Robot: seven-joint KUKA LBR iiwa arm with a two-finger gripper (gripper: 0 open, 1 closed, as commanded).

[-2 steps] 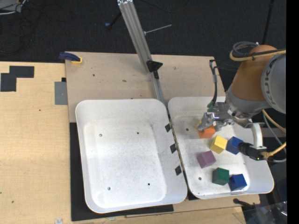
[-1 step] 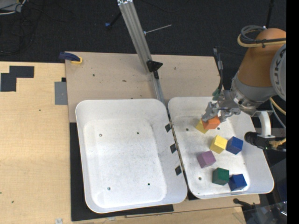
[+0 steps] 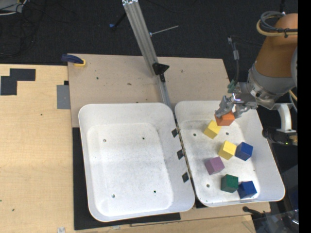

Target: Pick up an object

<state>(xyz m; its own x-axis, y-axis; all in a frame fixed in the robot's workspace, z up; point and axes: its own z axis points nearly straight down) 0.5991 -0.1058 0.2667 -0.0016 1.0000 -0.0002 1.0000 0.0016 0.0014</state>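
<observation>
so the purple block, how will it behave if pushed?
The purple block looks rigid with flat faces, so it probably slides rather than rolls. It appears small, likely light. The green block sits close by, so a push that way may bump it.

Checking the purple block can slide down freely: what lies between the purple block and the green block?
In the camera view, bare white bin floor separates the purple block from the green block; nothing sits in that short gap.
</observation>
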